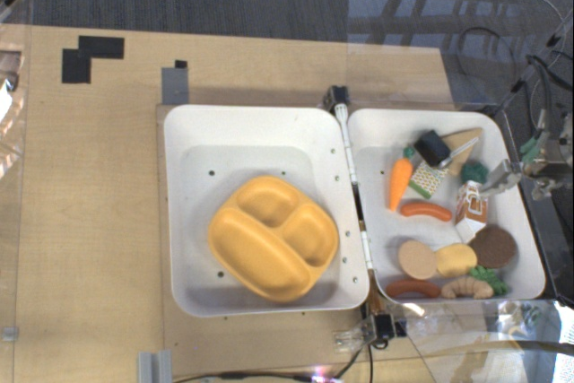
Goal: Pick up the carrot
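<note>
2 white bins sit side by side on the bench. The left bin holds a yellow plate with 3 sections. The right bin holds the toy food. The carrot lies near that bin's left wall, in the upper half. It stands almost straight up and down in the view, a bit tilted. Its green top points up and to the right, and its thin orange tip points down. A red sausage lies just below and to the right of it. The gripper is at the bin's right edge, well apart from the carrot. I cannot tell how it is set.
</note>
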{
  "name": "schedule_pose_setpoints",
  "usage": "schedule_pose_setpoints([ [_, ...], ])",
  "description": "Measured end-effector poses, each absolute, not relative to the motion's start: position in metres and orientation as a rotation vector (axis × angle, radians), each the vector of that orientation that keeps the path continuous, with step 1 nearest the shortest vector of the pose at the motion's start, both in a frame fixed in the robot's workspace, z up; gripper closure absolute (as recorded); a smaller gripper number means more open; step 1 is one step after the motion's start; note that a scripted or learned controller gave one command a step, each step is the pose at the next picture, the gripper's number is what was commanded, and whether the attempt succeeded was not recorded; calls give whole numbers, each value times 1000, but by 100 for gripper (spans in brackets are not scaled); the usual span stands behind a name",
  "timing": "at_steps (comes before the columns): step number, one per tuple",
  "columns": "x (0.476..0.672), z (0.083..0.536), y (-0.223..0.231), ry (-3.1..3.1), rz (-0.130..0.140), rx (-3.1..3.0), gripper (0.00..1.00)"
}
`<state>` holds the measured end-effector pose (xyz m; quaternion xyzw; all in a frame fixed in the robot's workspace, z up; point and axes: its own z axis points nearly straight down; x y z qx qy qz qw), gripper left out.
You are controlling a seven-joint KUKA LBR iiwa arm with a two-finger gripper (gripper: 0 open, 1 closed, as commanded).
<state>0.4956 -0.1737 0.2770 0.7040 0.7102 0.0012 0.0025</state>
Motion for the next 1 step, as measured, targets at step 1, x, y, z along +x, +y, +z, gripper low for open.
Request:
schedule_pose_setpoints([
  [1, 486, 108, -118, 2363, -4, 2084, 0],
])
